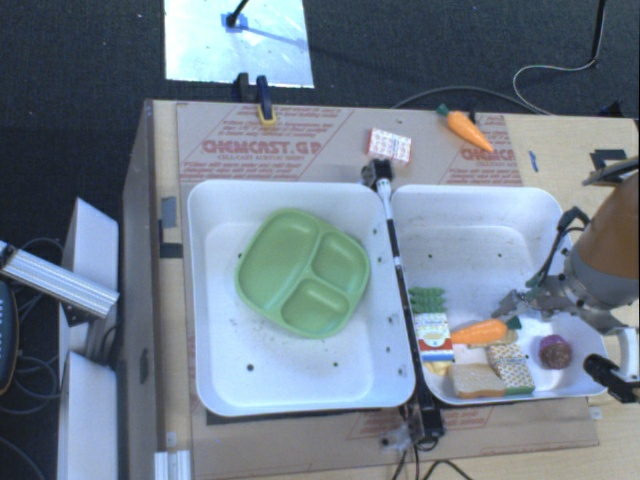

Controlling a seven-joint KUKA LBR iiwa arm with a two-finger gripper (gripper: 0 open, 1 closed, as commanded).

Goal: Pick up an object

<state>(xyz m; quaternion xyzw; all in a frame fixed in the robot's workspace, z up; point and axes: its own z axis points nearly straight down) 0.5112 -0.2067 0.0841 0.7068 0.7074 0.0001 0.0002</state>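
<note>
- Dark carpet surrounds a wooden bench [160, 298], whose top is covered by a printed brown sheet [300, 148]; a shiny metal plate [235, 28] lies on the floor beyond the bench's far edge.
- Two shallow white bins sit side by side on the bench, touching along a central seam.
- Left bin [230, 368]: holds a green divided plate [303, 272], tilted slightly, resting near the bin's middle.
- Right bin [480, 218]: its objects are clustered at the near edge. Noted there: a small bunch of green beans [427, 296], a printed white carton [432, 336] just nearer than the beans, an orange carrot [482, 332] lying crosswise to the right of the carton, a slice of bread [477, 380] against the near wall, a patterned block [512, 364] touching the bread on its right, and a dark purple round item [555, 351] farther right.
- Outside the bins, on the far part of the sheet: a second carrot [468, 128] and a small red-and-white packet [389, 145].
- The arm [610, 248] enters from the right, over the right bin's right side.
- Gripper [535, 303]: positioned low, just beyond the carrot in the bin and near the purple item. Finger state cannot be determined; nothing is visibly held between them.
</note>
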